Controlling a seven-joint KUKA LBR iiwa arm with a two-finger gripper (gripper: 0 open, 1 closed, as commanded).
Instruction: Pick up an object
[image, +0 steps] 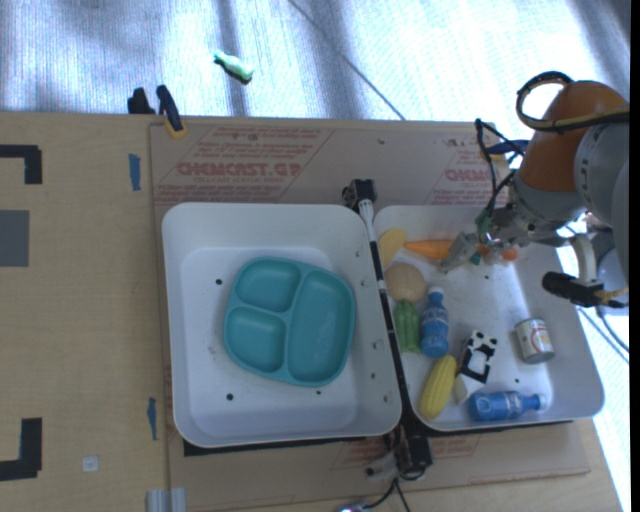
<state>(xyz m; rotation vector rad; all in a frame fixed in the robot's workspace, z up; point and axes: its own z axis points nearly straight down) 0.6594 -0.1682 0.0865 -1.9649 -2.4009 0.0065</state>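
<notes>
You see the grey arm with its orange band (560, 140) reaching in from the right, its gripper (478, 248) low over the far end of the right shallow white bin (560, 405), just beside the orange carrot-shaped toy (430, 248). Whether that gripper is open or closed you cannot tell; the parts at its tip are too small and cluttered to read, and nothing can be made out in its grasp.

The things to pick from all lie in the right bin. Along its left side, you find a yellow rounded toy (391, 241) at the far end, then a beige potato-like lump (405, 281), then a green pepper-like toy (407, 327) touching a small blue plastic bottle with a white cap (434, 325). Nearer you, a yellow corn cob toy (438, 385) lies beside a black-and-white patterned piece (478, 357). A second blue bottle (505, 404) lies on its side by the near wall, and a small silver can (534, 339) rests near the right wall.

The left shallow white bin (190, 300) holds a teal divided plastic tray (289, 320) with three compartments. Both bins sit on a brown cardboard sheet (250, 160) on the worktop (70, 330).
</notes>
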